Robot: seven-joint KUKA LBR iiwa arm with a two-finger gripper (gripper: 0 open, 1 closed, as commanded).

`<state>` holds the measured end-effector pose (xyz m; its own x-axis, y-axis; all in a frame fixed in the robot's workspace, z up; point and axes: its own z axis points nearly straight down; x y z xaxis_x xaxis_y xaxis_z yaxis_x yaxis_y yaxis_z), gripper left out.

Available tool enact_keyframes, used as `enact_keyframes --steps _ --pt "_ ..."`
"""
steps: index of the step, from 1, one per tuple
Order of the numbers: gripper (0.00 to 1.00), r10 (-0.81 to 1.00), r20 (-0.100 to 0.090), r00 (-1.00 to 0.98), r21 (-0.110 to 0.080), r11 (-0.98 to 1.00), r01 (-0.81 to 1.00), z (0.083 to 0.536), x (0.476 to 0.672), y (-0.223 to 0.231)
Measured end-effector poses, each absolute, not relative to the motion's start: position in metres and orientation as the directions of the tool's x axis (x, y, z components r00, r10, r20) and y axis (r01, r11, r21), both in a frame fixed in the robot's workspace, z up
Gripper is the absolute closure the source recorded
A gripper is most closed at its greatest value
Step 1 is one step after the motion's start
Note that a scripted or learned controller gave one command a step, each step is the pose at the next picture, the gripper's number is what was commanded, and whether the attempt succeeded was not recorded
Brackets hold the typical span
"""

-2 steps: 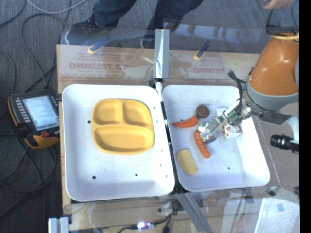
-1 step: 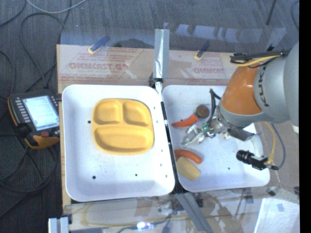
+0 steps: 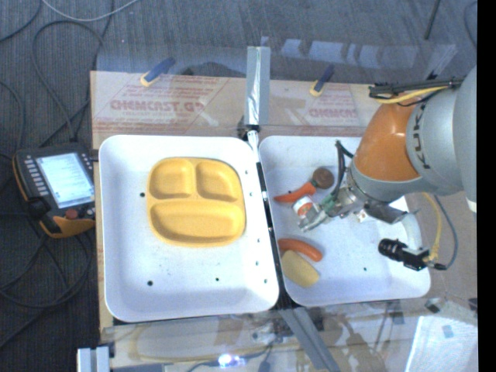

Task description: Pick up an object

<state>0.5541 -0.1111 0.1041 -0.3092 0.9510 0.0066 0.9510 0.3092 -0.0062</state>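
Right bin [image 3: 403,281]: gripper [image 3: 311,217], fingers' state cannot be told, low over a small white-and-red item [image 3: 304,205]. Beside it: carrot [image 3: 294,195], brown disc [image 3: 323,177]; nearer, sausage [image 3: 299,248], potato [image 3: 300,269]. Likely light, rigid, smooth; grip across the narrow middle.

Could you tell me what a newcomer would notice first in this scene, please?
Probably the yellow divided tray, lying alone in the left bin. Next comes the arm's orange band, above the right bin, with the gripper low among small food items: a carrot, a sausage and a pale yellow piece.
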Motion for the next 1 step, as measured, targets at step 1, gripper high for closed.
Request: enact_keyframes --steps 1 --pt "1.00 0.991 -0.004 -0.137 -0.004 0.137 0.991 0.2126 0.6423 -0.0836"
